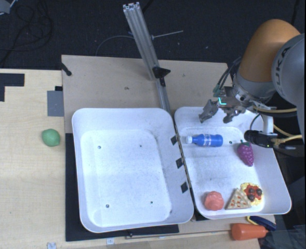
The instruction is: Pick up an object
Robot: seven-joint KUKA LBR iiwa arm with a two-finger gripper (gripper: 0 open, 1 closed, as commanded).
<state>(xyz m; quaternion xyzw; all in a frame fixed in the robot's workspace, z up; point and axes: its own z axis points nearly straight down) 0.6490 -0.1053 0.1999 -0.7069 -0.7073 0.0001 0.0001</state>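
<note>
My gripper [217,114] hangs over the far end of the right bin [280,183], its two fingers spread apart with nothing between them. Just below it a blue bottle [207,140] with a white cap lies on its side in that bin. A purple bunch of grapes [245,154] sits to the bottle's right. At the bin's near end lie a red round fruit [213,201] and a slice of pizza-like toy food [245,196].
The left bin [85,139] stands beside the right one, joined by black clips. A green ball [51,137] rests on the bench to the left. An orange carrot-like toy [248,231] lies outside the right bin's near edge. A metal rail [147,51] slants behind the bins.
</note>
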